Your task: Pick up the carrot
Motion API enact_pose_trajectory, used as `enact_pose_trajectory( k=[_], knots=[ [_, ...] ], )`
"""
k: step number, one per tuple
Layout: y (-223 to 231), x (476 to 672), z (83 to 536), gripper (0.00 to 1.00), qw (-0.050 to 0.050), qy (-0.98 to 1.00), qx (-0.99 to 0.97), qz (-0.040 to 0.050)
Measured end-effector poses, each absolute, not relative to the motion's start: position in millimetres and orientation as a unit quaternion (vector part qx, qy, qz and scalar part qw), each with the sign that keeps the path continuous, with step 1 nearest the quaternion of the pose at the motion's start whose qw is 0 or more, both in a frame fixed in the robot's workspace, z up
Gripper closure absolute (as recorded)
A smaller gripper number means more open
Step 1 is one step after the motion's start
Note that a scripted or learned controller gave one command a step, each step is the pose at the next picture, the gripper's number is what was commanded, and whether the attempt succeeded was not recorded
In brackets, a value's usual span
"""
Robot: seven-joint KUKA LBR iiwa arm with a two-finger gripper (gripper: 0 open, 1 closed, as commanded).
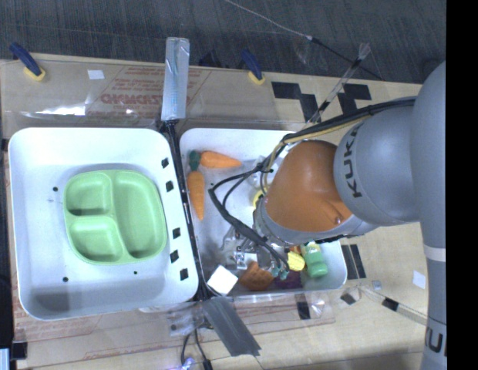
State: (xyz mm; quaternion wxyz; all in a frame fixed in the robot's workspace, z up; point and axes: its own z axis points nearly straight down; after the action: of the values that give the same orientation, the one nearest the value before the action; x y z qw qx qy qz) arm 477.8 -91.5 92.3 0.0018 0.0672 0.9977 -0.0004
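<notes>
Hovering claw point(243, 257), spread or pressed together impossible to tell; steering up-left toward nearest carrot point(196, 193), aligning along its length.

Grey arm point(393, 168) reaching in from the right, orange-banded wrist bent downward, jaws partly hidden beneath.

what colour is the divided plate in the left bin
Light green, seen plainly in the camera view: the divided plate lies in the left white bin.
</notes>
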Motion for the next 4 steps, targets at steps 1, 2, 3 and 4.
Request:
enact_pose_trajectory(
  k=[1, 2, 3, 4],
  knots=[
    [-126, 481.6, 92, 1.0, 0.001, 1.0, -0.003, -0.0005],
    [-89, 497.1, 92, 1.0, 0.001, 0.999, -0.033, 0.0005],
    [-92, 486.1, 91, 1.0, -0.001, 1.0, 0.004, 0.0005],
    [-95, 476.8, 103, 1.0, -0.001, 0.992, 0.124, 0.0002]
  ],
)
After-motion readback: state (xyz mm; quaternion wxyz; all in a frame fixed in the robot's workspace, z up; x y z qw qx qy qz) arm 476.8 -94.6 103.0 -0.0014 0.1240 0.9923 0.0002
